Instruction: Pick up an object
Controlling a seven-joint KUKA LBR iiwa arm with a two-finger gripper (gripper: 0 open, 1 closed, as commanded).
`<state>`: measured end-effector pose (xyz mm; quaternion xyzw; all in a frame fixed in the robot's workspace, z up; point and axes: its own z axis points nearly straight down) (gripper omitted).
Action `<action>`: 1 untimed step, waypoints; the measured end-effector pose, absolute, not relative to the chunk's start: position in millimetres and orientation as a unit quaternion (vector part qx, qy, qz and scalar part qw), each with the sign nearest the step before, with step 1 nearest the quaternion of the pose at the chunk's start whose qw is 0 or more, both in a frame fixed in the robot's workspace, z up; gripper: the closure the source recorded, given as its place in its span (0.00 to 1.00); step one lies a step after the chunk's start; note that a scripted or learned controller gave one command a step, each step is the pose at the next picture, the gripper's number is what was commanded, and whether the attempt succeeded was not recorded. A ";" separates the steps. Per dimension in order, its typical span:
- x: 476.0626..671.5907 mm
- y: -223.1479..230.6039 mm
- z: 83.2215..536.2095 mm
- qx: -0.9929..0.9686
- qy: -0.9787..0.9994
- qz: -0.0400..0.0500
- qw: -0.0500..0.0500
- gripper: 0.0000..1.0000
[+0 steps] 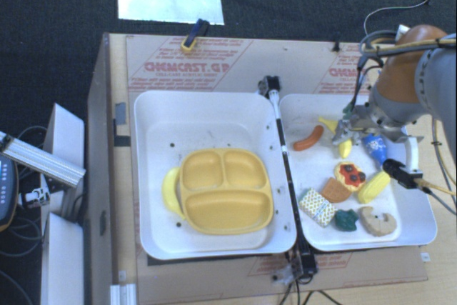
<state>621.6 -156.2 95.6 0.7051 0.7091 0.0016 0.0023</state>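
1. The gripper (pixel 345 133) hangs low in the right bin (pixel 421 228), far side; whether its claw is open or closed I cannot tell.
2. A small yellow piece (pixel 345 148) lies just beneath it, beside the hot dog (pixel 308 138).

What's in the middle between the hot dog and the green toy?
In the camera view, the cracker lies roughly on the line from the hot dog down to the green toy, with bare bin floor above it. The pizza sits just to its right.

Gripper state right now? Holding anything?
Gripper: down in the right bin by the small yellow toy; open or shut cannot be told, and nothing is visibly held between its fingers.
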 end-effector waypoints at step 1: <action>548.7 -66.5 185.3 0.705 0.709 0.002 0.001 1.00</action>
